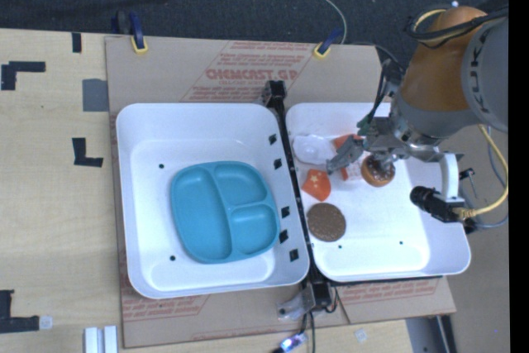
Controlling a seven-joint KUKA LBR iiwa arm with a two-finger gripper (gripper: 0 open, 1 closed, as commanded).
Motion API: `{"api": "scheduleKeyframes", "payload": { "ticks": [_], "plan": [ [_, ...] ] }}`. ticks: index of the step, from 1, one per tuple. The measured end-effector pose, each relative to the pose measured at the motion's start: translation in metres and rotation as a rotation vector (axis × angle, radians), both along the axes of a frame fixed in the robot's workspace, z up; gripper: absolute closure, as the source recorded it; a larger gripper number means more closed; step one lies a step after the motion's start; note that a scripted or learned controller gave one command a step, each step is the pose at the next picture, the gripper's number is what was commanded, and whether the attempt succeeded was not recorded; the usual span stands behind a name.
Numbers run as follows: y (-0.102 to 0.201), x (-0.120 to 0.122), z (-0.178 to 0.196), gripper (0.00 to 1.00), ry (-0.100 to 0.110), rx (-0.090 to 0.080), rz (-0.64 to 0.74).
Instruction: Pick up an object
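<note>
- Gripper (354,153) sits low over the upper middle of the right bin (438,260), at centre-right of the frame, beneath the grey wrist and orange band; whether it is spread or closed cannot be told, and nothing is visibly held in it.
- Candidate objects lie bunched close around it: a small orange-red piece (316,183) just below and left, a clear, pale item (312,148) to its left near the divider (283,169) between the bins, a round brown-and-orange object (378,173) just to its right, and a flat brown disc (326,221) lower down.
- Crowding is the chief risk: a closing motion here could catch two items at once, or nudge one aside and come up with nothing.
- Flatness makes the brown disc hard to lift; it lies flush on the bin floor and would likely slip out.
- Transparency and soft outline of the pale item leave its edges uncertain, so a grasp there could close on nothing.
- Nearness to the divider means a leftward reach could strike the bin wall.
- Off in the left bin (132,178) rests a blue divided plate (223,209), well apart from the arm and unlikely to be the target now.
</note>
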State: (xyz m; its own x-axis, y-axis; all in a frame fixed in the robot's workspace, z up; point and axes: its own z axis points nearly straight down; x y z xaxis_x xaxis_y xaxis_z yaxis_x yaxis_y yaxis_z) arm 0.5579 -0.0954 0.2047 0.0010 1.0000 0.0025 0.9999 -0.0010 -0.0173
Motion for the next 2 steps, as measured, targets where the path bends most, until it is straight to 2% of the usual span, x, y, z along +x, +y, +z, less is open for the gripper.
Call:
{"api": "scheduleKeyframes", "payload": {
  "ticks": [1,2],
  "plan": [
    [0.000,0.003,0.006,0.00,-0.012,-0.001,0.003],
    [0.000,-0.009,-0.052,0.00,-0.006,-0.001,0.002]
  ]
}}
